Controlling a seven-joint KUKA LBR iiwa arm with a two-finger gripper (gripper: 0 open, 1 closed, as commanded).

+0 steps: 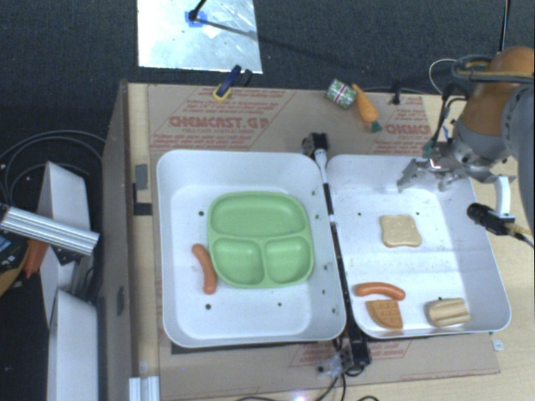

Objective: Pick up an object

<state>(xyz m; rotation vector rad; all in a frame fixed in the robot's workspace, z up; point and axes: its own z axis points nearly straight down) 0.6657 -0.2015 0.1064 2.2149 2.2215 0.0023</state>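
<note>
My gripper [425,178] hovers over the far right corner of the right bin [476,249], fingers spread open with nothing between them. Nearer the camera in that bin lie a slice of toast [399,230], an orange sausage [379,291], a small waffle piece [385,313] and a bread roll [447,311]. The toast is the closest of these to the gripper, a short way in front of it. The left bin [180,224] holds a green divided plate [260,239], with a second sausage [204,268] lying beside the plate's left edge.
Behind the bins, on the cardboard, lie a toy carrot [366,108], a small can [340,92] and a yellow-and-blue clip [227,83]. A shiny sheet [198,23] is on the floor farther back. Cables and white boxes [58,249] stand at left.
</note>
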